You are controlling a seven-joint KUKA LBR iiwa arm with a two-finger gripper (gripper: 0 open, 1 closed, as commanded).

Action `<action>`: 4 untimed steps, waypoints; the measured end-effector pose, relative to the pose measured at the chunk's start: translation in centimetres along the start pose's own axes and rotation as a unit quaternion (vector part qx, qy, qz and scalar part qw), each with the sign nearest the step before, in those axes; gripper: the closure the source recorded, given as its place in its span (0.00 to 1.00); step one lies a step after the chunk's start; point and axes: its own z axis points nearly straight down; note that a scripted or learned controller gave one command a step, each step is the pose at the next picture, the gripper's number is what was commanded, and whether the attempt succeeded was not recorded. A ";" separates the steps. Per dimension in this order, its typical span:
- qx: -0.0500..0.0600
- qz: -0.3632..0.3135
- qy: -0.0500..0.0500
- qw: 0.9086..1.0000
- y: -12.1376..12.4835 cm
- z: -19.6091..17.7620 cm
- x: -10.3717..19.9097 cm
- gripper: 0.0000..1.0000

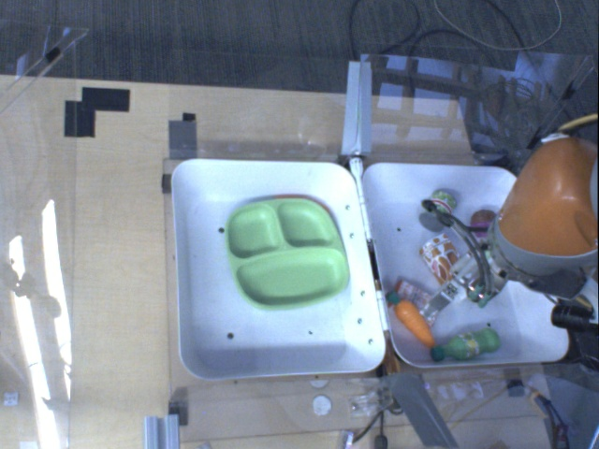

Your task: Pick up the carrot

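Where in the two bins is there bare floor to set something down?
Left bin: bare strips all around the green divided plate. Right bin: bare near its far left corner; crowded around the carrot, green bottle and end effector.

Single fixed camera mounted above the bench (pixel 94 251), angled down at a slant. Both white bins (pixel 201 344) are framed at moderate range; floor is seen beyond the far edge.

Dark carpet floor (pixel 187 26) behind pale wood bench (pixel 84 279); black cables (pixel 393 17) on floor.
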 end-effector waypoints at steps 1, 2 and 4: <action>-0.001 -0.144 -0.002 0.990 0.6 6.2 0.5 0.00; -0.002 -0.142 -0.006 0.990 0.7 5.0 0.2 1.00; 0.000 -0.068 0.000 0.998 -0.7 3.2 -0.6 1.00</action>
